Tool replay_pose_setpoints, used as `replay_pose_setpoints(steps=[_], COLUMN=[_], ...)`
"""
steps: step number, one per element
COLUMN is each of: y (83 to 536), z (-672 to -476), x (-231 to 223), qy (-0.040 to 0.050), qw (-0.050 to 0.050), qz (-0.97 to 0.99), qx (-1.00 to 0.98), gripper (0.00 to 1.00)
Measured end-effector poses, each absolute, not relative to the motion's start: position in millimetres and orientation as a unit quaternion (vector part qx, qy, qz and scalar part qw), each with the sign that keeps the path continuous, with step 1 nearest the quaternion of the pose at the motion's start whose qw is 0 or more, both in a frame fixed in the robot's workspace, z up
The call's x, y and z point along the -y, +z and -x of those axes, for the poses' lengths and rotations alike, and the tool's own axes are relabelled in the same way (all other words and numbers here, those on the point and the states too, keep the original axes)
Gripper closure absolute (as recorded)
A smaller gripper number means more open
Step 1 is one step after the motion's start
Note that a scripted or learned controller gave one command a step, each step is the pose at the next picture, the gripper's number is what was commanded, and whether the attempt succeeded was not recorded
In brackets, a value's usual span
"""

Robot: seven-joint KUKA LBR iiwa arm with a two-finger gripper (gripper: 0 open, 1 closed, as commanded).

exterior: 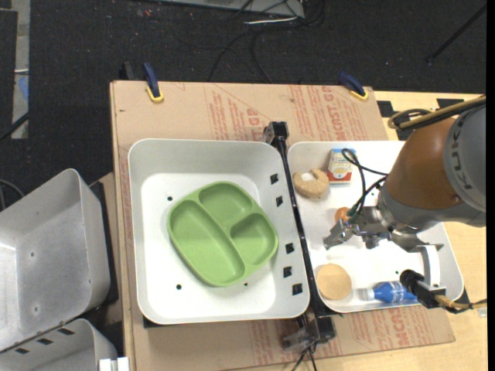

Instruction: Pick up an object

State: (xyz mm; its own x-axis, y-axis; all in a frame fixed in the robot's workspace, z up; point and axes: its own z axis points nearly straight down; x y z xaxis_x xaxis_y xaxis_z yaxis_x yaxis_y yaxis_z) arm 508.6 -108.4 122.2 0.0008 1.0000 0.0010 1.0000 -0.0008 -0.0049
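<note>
My gripper [346, 229] hangs low over the middle of the right bin [448, 263], pointing left, with the grey arm and its orange band [430, 165] behind it. A small orange object [343, 214] lies right at the gripper's tip, touching or nearly touching it. A pale bagel-like roll [312, 183] and a small red and white carton [339, 166] sit at the bin's far end. A round tan cookie [334, 281] and a blue bottle [393, 292] lie along the near wall, the bottle partly behind the arm's black cable.
The left bin [147, 207] holds a green divided plate [223, 232]. A black divider with clips [292, 222] runs between the bins. A grey tub [46, 246] stands off the bench at left. Cables trail from the arm over the right bin.
</note>
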Motion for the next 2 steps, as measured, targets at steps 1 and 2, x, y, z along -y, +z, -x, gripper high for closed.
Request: replay_pose_setpoints(steps=[1,2], y=[90,102], z=[-507.9,-508.7], x=[108,108], qy=[0.0011,0.0], qw=[0.002,0.0], qz=[0.707,0.708], qx=[0.707,0.706], gripper=[0.0,1.0])
